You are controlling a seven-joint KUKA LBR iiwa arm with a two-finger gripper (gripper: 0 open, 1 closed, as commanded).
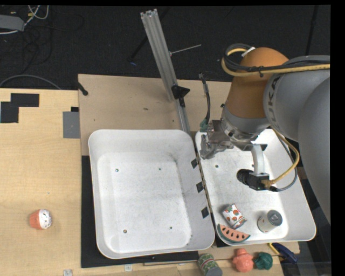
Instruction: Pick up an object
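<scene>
Arm over right bin, nothing seen held
Gripper (209,146) sits at the right bin's (294,226) far left corner (finger state: cannot tell); small carton (234,215) lies well apart

Right bin (302,229): middle was open; small carton (234,215), watermelon slice (234,235) and grey cylinder (269,220) crowded its near edge, arm (253,102) blocked the far end.

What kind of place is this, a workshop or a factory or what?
Most likely a robotics research lab: a grey robot arm reaches over two white bins, small toy items such as a watermelon slice lie about, and loose cables trail behind the bench.
</scene>
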